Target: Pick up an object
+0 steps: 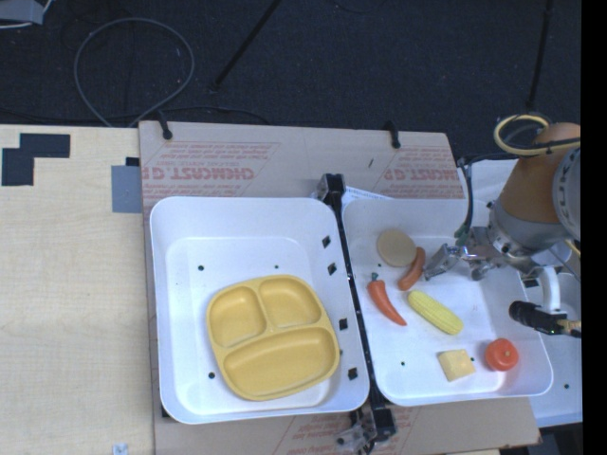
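The right bin (531, 387) holds several toy foods. A tan round disc (396, 247) lies at its back, with a reddish sausage (412, 268) just in front of it. A red-orange pepper (386, 301) and a yellow corn cob (435, 312) lie in the middle. A pale yellow cheese cube (456, 364) and a red tomato (502, 354) sit near the front. My gripper (444, 261) hangs low in the right bin, pointing left, just right of the sausage and above the corn. I see nothing held in it.
The left bin (175, 226) holds a yellow divided plate (273, 335). A black divider (346, 292) runs between the two bins. The arm comes in over the right bin's right wall. Cardboard lies under both bins.
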Robot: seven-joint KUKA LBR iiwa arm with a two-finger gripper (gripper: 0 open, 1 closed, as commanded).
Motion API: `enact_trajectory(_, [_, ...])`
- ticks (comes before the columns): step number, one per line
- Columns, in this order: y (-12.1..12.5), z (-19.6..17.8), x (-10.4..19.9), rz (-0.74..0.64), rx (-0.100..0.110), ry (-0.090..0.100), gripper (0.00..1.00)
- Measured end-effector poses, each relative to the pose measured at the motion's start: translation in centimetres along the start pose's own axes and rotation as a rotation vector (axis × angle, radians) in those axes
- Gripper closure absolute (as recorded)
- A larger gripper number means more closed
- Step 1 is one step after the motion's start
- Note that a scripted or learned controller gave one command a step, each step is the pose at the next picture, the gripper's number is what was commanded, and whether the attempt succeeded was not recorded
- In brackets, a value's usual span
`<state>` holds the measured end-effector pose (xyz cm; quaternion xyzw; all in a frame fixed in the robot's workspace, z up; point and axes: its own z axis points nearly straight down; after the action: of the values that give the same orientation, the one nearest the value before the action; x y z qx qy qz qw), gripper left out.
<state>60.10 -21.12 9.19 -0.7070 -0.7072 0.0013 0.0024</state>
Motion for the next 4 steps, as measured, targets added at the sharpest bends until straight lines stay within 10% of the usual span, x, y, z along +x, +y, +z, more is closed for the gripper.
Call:
enact_trajectory(1, [0.0, -1.3, 0.0, -0.001, -0.002, -0.001, 1.00])
enact_trajectory(4, [-0.2, -15.6, 0.6, -0.002, -0.008, -0.002, 1.00])
